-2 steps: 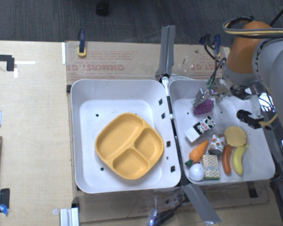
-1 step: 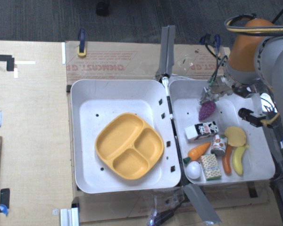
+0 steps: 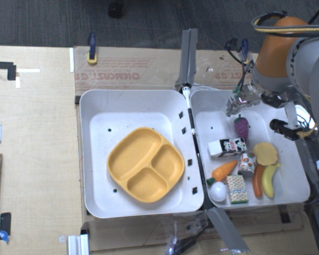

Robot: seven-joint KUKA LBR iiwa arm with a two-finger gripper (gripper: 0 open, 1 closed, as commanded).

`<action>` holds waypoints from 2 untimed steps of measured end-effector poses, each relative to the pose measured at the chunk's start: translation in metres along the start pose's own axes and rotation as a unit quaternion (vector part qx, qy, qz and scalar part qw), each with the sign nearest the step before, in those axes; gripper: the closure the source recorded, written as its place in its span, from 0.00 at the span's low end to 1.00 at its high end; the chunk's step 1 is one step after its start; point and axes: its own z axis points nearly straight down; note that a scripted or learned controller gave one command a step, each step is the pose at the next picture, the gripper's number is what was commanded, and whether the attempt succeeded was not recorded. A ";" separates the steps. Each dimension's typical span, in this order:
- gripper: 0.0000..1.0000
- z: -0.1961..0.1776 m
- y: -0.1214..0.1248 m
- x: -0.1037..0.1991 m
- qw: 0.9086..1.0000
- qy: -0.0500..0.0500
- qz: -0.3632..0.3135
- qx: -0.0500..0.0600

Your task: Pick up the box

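- The box, a small pale carton with a green-and-tan print, lies flat near the front of the right bin, so I'd say the task is barely begun.
- It sits just beside a white egg on one side and a small can just behind it, with a carrot angled close above the egg.
- The hand hangs near the back of that same bin, well apart from the box, just above a purple bunch of grapes.
- Whether the hand is released or clenched I cannot tell from here; nothing shows in its grip.
- A black-and-white milk carton lies between the grapes and the box, so the arm would have to pass over it towards the front.
- Also in the right bin: a tan round cookie, a red sausage and a banana, off to the side of the box.
- The left bin holds a yellow divided plate, which has no part in this.
- Left to do, by my reckoning: travel to the box, descend, close on it, lift. The tight neighbours could make the grasp fiddly.
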 end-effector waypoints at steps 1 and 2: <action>1.00 -0.077 -0.003 -0.015 1.000 0.000 0.000 0.000; 0.00 -0.077 -0.003 -0.015 1.000 0.000 0.000 0.000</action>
